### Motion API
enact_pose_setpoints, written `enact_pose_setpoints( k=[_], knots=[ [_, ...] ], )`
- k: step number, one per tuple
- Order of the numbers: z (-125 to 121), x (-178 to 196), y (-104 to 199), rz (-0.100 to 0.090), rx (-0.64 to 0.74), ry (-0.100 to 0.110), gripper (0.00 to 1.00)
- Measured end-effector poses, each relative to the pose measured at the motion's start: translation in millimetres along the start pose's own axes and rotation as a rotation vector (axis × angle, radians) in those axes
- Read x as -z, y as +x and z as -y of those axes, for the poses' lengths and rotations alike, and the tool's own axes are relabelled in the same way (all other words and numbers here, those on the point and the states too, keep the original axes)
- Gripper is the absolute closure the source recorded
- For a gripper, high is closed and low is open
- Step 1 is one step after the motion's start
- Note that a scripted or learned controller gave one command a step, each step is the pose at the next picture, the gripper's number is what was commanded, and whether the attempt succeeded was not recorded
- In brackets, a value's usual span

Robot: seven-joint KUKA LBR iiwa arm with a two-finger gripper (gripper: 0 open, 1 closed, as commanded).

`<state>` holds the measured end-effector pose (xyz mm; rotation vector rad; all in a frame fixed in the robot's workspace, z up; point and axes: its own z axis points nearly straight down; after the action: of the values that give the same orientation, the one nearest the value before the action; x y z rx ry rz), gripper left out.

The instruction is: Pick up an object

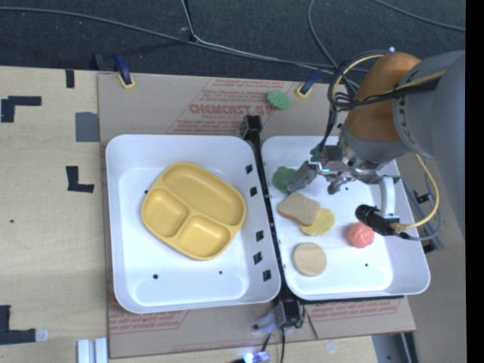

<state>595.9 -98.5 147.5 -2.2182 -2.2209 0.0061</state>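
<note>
The right bin holds a slice of toast, a pale yellow chip, a round tan cookie, a pink-red lump and a green piece. My gripper hangs over the upper middle of this bin, just above the toast and to the right of the green piece. Its fingers are spread open with nothing between them. The left finger points down towards the green piece.
A yellow divided plate lies in the left bin. A green dotted item sits on the cardboard behind the bins. A black divider runs between the bins. Cables hang by the arm at the right.
</note>
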Motion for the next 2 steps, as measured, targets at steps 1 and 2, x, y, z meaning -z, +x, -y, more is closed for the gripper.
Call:
enact_pose_setpoints(
  k=[1, 2],
  knots=[
    [4.8, -62.5, -0.6, -0.001, -0.001, -0.002, 0.0],
    [4.2, -61.8, -0.1, -0.001, 0.0, -0.005, 0.0]
  ],
)
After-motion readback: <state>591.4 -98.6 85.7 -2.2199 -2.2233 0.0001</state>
